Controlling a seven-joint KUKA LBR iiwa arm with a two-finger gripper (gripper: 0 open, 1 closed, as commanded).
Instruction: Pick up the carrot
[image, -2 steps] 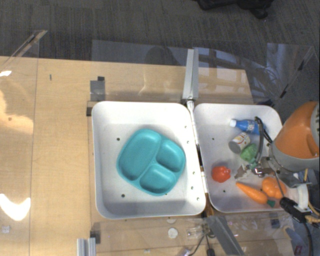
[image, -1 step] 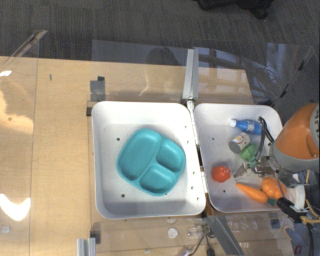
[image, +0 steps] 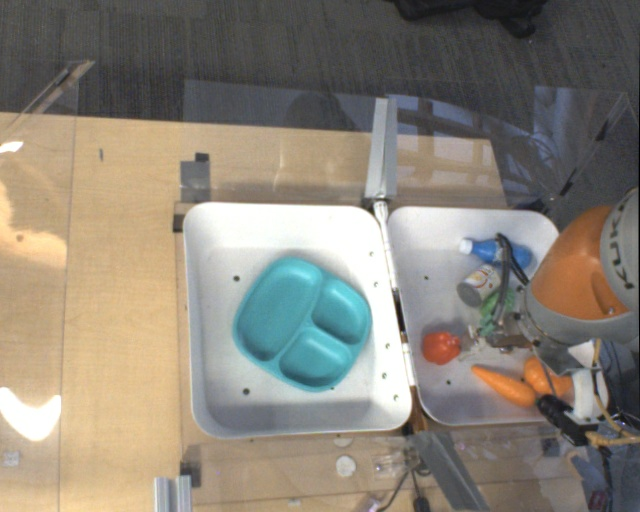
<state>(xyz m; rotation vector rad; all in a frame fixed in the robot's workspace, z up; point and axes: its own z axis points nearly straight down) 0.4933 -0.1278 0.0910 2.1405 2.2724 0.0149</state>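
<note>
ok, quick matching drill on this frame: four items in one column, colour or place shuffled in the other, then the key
Items:
1. divided plate
2. carrot
3. tomato
4. bottle

Descriptions:
A. blue, near the right bin's far edge
B. teal, in the left bin
C. orange, near the right bin's near edge
D. red, by the right bin's left wall

Pairs: 1-B, 2-C, 3-D, 4-A

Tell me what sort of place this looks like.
Probably a robotics lab bench rather than a kitchen: two shallow white bins sit side by side on a wooden bench with clear plastic guards, a grey and orange robot arm reaches in, and the orange carrot looks like a toy.
</note>
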